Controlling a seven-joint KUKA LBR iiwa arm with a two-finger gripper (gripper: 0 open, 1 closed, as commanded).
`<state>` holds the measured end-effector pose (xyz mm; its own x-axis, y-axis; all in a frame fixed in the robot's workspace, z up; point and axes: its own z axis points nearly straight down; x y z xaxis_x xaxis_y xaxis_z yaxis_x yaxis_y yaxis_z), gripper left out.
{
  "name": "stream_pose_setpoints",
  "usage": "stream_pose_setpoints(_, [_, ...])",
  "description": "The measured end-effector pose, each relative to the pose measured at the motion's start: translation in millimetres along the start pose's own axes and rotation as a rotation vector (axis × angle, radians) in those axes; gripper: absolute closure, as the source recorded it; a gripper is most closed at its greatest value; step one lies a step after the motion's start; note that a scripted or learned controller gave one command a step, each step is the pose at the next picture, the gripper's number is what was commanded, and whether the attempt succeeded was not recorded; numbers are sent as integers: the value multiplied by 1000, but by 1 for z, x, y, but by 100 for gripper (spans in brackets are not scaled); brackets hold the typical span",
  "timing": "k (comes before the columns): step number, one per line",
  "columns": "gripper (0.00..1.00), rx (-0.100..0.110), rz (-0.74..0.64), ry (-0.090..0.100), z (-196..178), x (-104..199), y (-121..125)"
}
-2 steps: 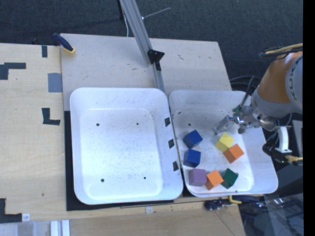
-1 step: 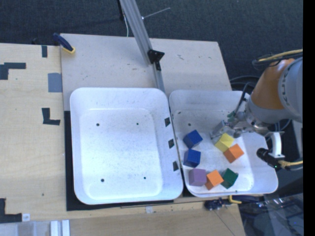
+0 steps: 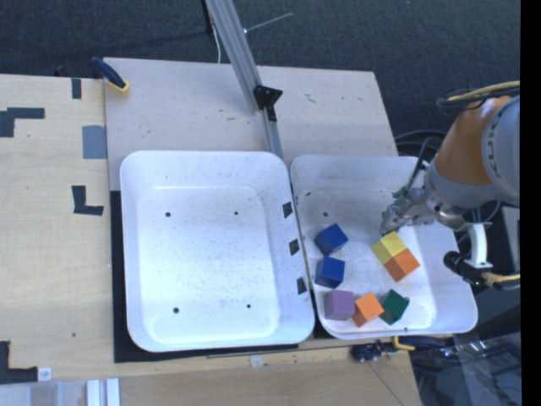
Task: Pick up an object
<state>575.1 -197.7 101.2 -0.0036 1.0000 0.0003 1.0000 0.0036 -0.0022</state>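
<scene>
Dark carpet surrounded the wooden bench [image 3: 211,100] bearing two white bins. In the right bin [image 3: 355,176] lay two blue cubes [image 3: 330,238], a purple cube [image 3: 339,304], an orange block [image 3: 367,308], a green block [image 3: 394,305] and a yellow-and-orange block [image 3: 395,255]. Reaching from the right, the gripper [image 3: 397,214] hovered just above that last block. The left bin [image 3: 203,248] offered open floor.

Grey arm [image 3: 499,155], orange band above wrist (rounded shell); yellow cable over top; dark metal gripper [image 3: 396,216].
</scene>
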Motion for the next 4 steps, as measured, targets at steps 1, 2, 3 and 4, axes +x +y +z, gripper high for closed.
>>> stream_pose_setpoints(1, [100,-5,2,-1,-42,1,2])
stream_pose_setpoints(2, [100,-8,2,-2,-105,-2,2])
stream_pose_setpoints(3, [100,-2,2,-1,-148,5,0])
stream_pose_setpoints(4, [100,1,-2,1,-136,64,-13])
